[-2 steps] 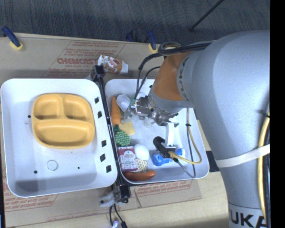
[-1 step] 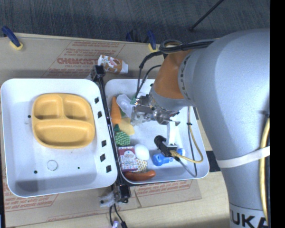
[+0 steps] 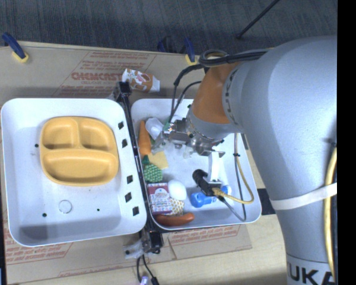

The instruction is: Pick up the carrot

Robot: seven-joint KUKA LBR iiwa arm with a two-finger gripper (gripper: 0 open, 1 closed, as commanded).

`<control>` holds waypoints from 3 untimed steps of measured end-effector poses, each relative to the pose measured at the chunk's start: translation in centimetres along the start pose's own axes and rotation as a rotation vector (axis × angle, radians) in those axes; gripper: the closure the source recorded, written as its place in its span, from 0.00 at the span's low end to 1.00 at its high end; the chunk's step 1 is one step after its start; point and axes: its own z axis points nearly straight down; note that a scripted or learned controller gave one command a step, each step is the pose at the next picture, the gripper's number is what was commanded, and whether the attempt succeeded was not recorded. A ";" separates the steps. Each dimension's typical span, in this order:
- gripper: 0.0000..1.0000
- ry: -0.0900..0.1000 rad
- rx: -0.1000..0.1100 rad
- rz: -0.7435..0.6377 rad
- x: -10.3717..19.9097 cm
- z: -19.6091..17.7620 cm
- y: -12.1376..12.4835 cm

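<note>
The cardboard sheet point(image 3: 107, 70) reads "CHEMCAST"; the arm point(image 3: 302, 159) shows "UKA".

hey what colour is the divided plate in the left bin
Yellow. The divided plate is a plain mustard yellow, clear in the camera view against the white left bin.

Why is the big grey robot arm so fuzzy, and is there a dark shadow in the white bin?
In the camera view, the arm sits nearest the lens, so it looks soft and huge; the carrot and yellow tray are sharper. A grey shadow lies in the left bin's near corner, and the light is even, without strong glare.
</note>
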 end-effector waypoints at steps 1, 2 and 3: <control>1.00 0.001 0.003 -0.003 0.1 -1.0 0.0; 0.00 0.001 0.003 -0.003 0.1 -1.0 0.0; 0.00 0.002 0.004 0.262 -0.6 1.2 -1.1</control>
